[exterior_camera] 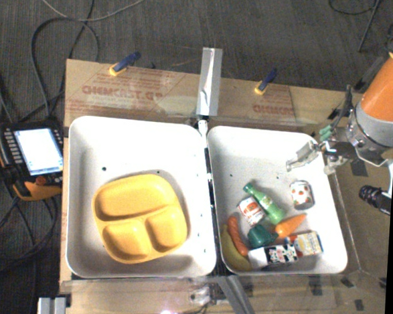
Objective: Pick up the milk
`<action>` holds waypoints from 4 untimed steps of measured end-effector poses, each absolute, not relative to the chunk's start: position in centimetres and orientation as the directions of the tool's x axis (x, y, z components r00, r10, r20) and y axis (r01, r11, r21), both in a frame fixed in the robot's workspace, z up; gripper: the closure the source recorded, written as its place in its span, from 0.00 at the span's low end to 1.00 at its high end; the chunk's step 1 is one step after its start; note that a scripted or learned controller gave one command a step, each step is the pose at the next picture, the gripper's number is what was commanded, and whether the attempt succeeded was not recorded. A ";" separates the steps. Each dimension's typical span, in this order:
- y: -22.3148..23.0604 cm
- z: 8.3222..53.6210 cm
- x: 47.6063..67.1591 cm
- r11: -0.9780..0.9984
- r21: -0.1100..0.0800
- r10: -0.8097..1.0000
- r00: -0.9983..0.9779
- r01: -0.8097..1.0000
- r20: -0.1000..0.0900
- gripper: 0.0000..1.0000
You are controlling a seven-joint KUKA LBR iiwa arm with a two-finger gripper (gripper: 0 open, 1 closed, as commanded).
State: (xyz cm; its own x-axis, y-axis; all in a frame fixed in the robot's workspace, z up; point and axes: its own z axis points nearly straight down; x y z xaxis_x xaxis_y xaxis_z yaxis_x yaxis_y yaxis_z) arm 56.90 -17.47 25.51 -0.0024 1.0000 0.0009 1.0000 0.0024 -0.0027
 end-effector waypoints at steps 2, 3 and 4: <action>-5.6 18.3 52.7 0.044 -0.003 0.999 -0.044 0.999 0.002 0.00; -10.5 10.3 52.3 0.110 -0.003 0.994 -0.110 0.994 0.001 0.00; -10.5 10.3 52.2 0.110 -0.003 0.994 -0.110 0.994 0.002 0.00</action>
State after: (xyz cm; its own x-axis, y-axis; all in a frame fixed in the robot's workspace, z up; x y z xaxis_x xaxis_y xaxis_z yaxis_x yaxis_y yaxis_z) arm 52.25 -10.50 10.26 -0.1095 0.9940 0.0017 0.9940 0.1095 -0.0031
